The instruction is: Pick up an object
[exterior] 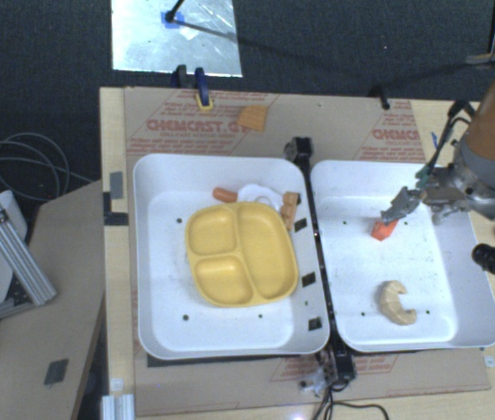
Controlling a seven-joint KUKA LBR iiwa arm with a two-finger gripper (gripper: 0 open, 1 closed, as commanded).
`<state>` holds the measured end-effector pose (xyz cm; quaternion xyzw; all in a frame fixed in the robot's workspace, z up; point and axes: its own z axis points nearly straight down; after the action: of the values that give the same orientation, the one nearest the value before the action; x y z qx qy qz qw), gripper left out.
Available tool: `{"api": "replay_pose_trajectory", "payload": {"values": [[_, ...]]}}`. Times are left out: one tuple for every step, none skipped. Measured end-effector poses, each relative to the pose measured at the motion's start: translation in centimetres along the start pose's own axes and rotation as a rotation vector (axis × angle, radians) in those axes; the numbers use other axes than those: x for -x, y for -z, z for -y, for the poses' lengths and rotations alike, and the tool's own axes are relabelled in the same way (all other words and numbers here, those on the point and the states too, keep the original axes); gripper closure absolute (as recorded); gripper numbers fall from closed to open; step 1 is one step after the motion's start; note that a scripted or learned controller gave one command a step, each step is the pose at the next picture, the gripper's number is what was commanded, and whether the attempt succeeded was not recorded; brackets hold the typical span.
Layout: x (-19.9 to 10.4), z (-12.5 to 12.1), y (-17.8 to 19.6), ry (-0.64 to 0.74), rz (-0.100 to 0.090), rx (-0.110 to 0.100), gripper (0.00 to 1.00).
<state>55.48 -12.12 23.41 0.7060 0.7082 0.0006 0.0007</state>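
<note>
One hand [402,206], perhaps touching orange piece [382,229]

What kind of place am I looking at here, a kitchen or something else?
Probably a robot test bench in a lab, not a kitchen. Two shallow white plastic bins sit side by side on a cardboard-covered bench, holding toy-like items such as a yellow divided plastic tray, while a grey robot arm reaches in among loose cables.

Small orange-red piece [384,229] in right bin, tan croissant [395,304] lying nearer its front
</note>
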Motion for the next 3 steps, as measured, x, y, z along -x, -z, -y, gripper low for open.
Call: {"api": "replay_pose_trajectory", "payload": {"values": [[5.6, -5.1, -11.6, -0.004, 0.001, -0.005, 0.00], [7.5, -11.6, -8.6, 0.003, 0.003, 0.009, 0.00], [7.4, -11.5, -7.6, 0.005, 0.003, 0.008, 1.00]]}}
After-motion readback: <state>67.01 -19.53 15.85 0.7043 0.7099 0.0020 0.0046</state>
